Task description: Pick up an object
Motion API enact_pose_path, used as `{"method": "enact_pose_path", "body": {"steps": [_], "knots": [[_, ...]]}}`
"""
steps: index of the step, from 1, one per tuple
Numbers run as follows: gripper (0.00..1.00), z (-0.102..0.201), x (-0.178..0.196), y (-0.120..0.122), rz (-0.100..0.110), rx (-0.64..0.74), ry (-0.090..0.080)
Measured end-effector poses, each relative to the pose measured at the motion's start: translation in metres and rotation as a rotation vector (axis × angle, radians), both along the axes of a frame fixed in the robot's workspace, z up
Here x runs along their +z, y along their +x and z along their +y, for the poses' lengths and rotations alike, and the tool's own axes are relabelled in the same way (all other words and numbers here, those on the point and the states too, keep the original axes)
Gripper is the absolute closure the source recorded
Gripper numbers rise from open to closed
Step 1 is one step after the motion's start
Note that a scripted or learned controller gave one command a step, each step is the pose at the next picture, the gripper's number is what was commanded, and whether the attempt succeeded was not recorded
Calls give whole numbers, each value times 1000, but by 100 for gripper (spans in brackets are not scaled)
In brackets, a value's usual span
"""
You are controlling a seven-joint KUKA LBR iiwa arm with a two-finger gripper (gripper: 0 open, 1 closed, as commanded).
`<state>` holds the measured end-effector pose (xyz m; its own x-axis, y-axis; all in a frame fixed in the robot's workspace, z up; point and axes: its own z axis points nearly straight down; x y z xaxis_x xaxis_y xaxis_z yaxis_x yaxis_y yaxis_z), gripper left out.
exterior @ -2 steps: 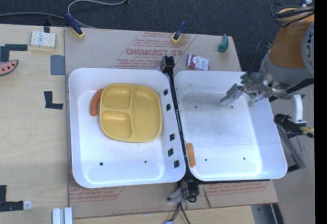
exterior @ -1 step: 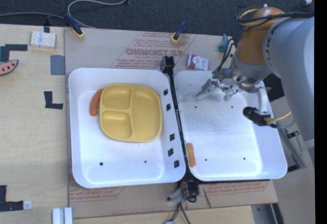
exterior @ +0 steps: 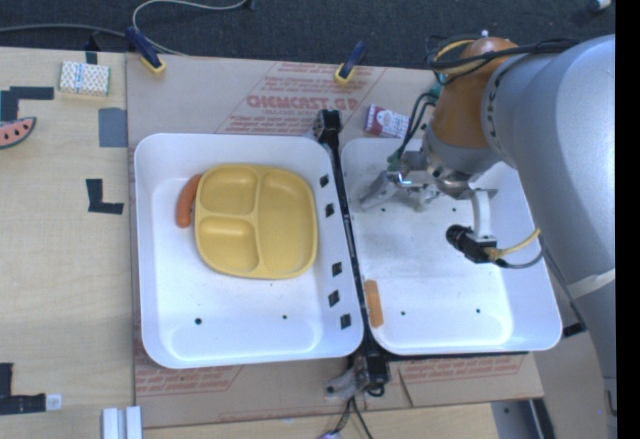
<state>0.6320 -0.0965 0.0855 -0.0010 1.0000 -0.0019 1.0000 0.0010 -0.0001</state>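
Note:
A yellow divided plate (exterior: 257, 220) lies in the left bin (exterior: 170, 327). An orange sausage-shaped piece (exterior: 185, 202) rests against the plate's left edge. A small orange piece (exterior: 373, 303) lies in the right bin (exterior: 480, 327), close to its left wall. My gripper (exterior: 380, 191) hangs low over the upper left part of the right bin, pointing left toward the divider between the bins. Nothing shows in its grasp. The grey arm with its orange band (exterior: 470, 107) covers the right bin's upper right corner.
A small red and white packet (exterior: 384, 120) lies on the cardboard just behind the right bin. Yellow clamps (exterior: 350, 63) hold the cardboard's far edge. A black cable fitting (exterior: 470, 242) hangs from the wrist over the right bin.

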Motion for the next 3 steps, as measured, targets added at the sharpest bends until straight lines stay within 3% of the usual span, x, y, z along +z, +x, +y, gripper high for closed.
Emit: {"method": "enact_pose_path", "body": {"steps": [1,2,3], "knots": [[100,0,10,0,-2,1,-1],[100,47,99,-82,1,2,3],[0,47,98,-83,2,1,3]]}}
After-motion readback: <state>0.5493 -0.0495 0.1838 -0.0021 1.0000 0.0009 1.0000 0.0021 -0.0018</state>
